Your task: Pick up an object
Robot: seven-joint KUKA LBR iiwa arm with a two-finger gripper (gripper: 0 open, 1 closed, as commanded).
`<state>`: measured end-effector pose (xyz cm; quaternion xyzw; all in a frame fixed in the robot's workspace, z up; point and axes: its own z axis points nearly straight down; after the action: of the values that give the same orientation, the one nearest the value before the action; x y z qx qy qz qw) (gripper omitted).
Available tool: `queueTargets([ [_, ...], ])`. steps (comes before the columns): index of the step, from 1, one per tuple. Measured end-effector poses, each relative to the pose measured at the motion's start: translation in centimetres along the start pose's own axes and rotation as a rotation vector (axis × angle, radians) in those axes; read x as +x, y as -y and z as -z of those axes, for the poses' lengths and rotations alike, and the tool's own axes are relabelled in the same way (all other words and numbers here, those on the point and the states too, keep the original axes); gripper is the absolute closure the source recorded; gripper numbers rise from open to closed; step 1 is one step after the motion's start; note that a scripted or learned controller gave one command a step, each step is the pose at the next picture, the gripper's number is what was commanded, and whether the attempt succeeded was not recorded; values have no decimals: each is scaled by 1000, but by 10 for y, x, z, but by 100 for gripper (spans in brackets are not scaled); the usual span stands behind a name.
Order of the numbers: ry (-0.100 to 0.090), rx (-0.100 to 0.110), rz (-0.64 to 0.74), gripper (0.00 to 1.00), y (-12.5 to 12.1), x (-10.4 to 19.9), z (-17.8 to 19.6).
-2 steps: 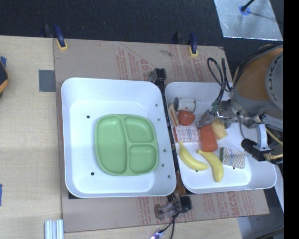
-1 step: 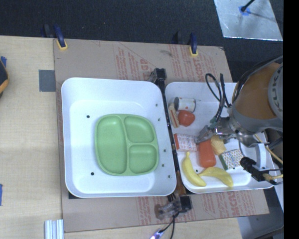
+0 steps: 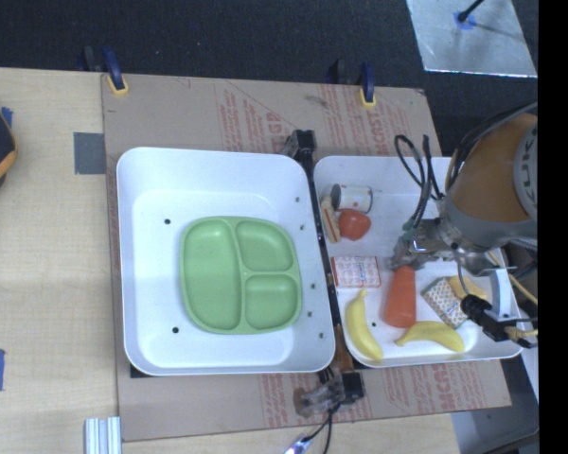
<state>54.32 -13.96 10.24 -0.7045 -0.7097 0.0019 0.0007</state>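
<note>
In the right bin [image 3: 383,173], my gripper [image 3: 412,251] hangs low over the middle, just above the top end of an orange carrot-shaped object [image 3: 399,298]. The arm's bulk covers the bin's right side. Around it lie a red tomato [image 3: 354,223], a small white can [image 3: 351,198] on its side, a flat printed card [image 3: 356,271], a checkered cracker-like piece [image 3: 442,298] and two yellow bananas [image 3: 362,326] [image 3: 434,336] near the front wall.
The left bin [image 3: 142,253] holds a green divided plate [image 3: 240,273]. Black cables [image 3: 415,164] loop over the right bin's back edge. Clamps [image 3: 366,80] pin the cardboard sheet under both bins.
</note>
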Motion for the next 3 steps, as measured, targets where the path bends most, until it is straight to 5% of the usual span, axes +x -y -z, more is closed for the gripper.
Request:
queueTargets([
  [1, -2, -2, -2, 100, -7, 83, 90],
  [2, -2, 0, -3, 0, -7, 82, 89],
  [3, -1, 1, -4, 0, 21, 31, 39],
])
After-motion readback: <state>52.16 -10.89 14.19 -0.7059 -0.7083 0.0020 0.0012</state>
